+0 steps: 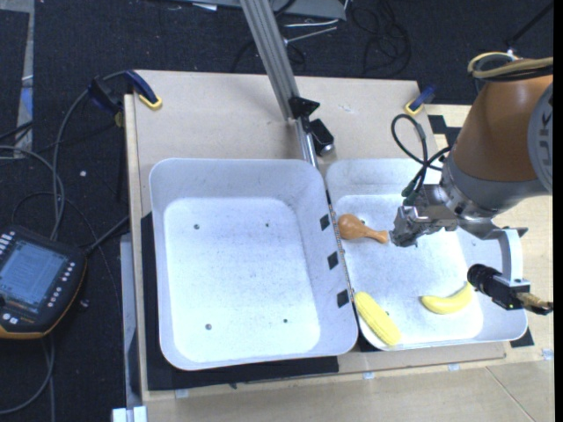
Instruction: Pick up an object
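In the right bin [387, 178] lie three things. An orange-brown pear-shaped toy [358, 229] rests near the bin's left wall, its thin stem end pointing right. A yellow banana [448, 300] lies toward the front right. A yellow corn cob [377, 318] sits at the front left corner. My gripper [405, 233] hangs low over the bin's middle, just right of the pear toy's stem end. No object shows between its fingers, and the fingers are too dark and small to read.
The left bin [237, 262] sits beside the right one, sharing a raised middle wall with black clips. A slanted metal pole [277, 51] rises behind the bins. The arm's orange wrist [501, 121] overhangs the right bin's back right.
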Motion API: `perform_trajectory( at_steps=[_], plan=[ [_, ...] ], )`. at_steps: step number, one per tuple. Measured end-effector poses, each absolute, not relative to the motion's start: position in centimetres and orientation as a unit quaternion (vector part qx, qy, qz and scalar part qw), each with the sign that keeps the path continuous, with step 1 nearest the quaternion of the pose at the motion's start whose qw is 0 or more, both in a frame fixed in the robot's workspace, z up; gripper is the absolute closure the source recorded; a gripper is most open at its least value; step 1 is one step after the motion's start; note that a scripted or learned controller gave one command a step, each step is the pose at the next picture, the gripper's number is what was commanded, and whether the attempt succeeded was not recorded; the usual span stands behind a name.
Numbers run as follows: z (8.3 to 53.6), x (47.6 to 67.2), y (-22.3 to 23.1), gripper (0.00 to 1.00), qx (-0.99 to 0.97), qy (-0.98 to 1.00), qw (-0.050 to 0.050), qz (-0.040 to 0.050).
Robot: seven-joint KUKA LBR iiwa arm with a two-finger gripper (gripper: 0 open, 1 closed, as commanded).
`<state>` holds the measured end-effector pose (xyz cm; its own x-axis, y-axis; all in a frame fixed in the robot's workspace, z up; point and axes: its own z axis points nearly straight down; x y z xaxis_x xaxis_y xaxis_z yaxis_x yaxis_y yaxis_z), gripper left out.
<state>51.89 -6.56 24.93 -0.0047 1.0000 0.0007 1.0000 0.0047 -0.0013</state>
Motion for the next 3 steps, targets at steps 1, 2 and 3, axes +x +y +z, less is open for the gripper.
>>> perform_trajectory(
  at_steps=[1, 2, 3],
  plan=[
    [23.6, 52.8, -1.5, 1.0, -0.705, -0.709, 0.001, 0.0002],
    [24.5, 53.1, 3.8, 1.0, -0.705, -0.709, 0.0, -0.0003],
    [24.6, 54.2, 9.8, 1.0, -0.705, -0.709, 0.0, -0.0004]
  ],
)
